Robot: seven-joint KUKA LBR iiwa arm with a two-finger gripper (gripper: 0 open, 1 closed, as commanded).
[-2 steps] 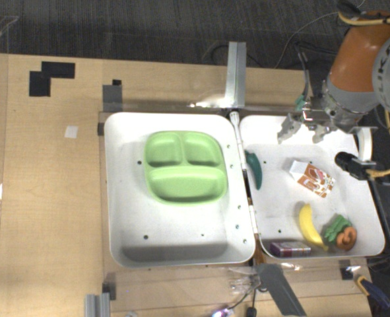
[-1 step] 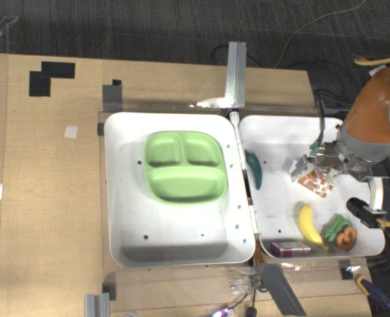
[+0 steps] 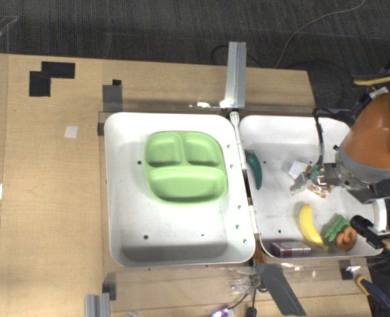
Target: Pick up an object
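- Wooden desk (image 3: 43, 197) carries two shallow white bins side by side.
- Left white bin (image 3: 125, 236) holds a green three-compartment plastic tray (image 3: 185, 165).
- Right white bin (image 3: 274, 140) holds a yellow plastic banana (image 3: 308, 225) near its front, a dark green curved piece (image 3: 253, 168) at its left wall.
- Grey-and-orange arm's jaws (image 3: 311, 179) hover above the banana; whether they are parted or closed cannot be told.

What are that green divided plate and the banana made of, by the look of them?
The green divided plate looks like moulded plastic: one even colour, soft sheen, rounded compartments. The banana is probably a plastic toy, judging by its flat, uniform yellow, though the view is too coarse to be sure.
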